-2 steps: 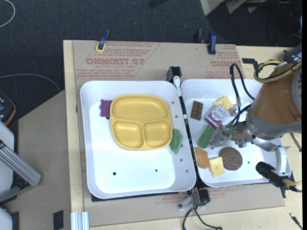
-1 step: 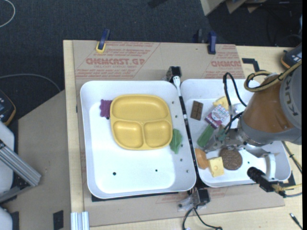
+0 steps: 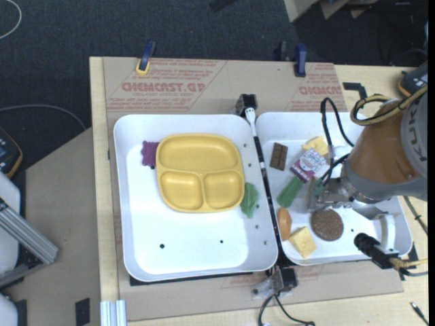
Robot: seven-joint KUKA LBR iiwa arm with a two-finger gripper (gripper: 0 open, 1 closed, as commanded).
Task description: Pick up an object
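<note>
Left bin (image 3: 136,202): holds a yellow divided tray (image 3: 200,170). A purple item (image 3: 149,153) lies touching the tray's left edge; a green leafy piece (image 3: 249,199) lies at the tray's right edge, close to the bin's right wall. The near half of this bin's floor is bare.

Right bin (image 3: 401,240): holds a brown block (image 3: 279,155) at the far left, a pale yellow wedge (image 3: 315,145) far of centre, a purple-and-white packet (image 3: 309,163) just near of the wedge, a green stick (image 3: 290,191) lying slantwise, an orange piece (image 3: 284,221) near the left wall, a yellow cheese chunk (image 3: 302,242) at the near edge, and a round brown patty (image 3: 327,225).

Gripper (image 3: 322,199): down inside the right bin, between the green stick and the patty. Whether its pincer is apart or together cannot be told; the wrist and cables hide it.

Task status, as judged: nothing is seen lifted; every item rests on a bin floor. The pick remains to be done. Likeliest candidates are the patty and the green stick, both just beside the tool.

Room: items are crowded here, the shared wall between the bins stands near on the left. Open floor lies to the near right of the patty.
</note>
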